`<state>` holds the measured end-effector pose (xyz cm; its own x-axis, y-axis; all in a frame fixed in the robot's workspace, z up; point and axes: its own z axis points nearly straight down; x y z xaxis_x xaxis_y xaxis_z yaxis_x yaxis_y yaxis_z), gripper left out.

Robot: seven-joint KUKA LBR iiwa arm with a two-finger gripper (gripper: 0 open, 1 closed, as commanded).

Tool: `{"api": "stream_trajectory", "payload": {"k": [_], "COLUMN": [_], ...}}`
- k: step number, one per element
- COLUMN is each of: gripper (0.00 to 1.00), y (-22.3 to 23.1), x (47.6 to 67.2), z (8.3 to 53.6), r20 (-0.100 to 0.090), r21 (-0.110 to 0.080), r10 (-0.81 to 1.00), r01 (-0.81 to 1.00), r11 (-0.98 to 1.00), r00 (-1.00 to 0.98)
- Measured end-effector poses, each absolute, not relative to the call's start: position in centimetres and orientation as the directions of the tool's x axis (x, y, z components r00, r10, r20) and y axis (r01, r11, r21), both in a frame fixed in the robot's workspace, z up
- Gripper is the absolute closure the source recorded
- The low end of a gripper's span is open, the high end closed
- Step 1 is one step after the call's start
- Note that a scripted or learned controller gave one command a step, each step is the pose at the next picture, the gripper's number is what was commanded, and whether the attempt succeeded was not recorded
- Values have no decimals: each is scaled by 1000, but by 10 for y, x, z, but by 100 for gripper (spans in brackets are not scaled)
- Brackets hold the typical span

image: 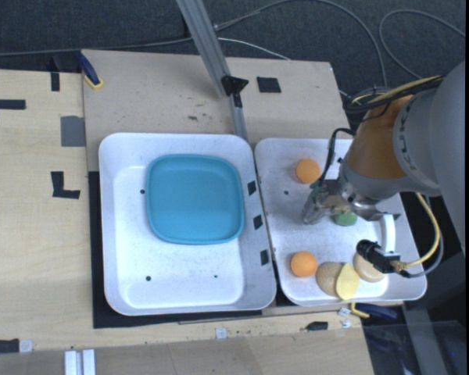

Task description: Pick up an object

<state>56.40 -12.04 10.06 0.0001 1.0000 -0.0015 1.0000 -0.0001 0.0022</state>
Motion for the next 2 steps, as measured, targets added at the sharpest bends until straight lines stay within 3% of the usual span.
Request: {"api": "stream_trajectory", "payload": {"k": [2], "gripper": [100], "y": [-114], "x": [570], "z": [205], "r20": [0], "r21": [5], "r10": [1000], "r01": [1000], "r11": [1], "r00": [-1]}}
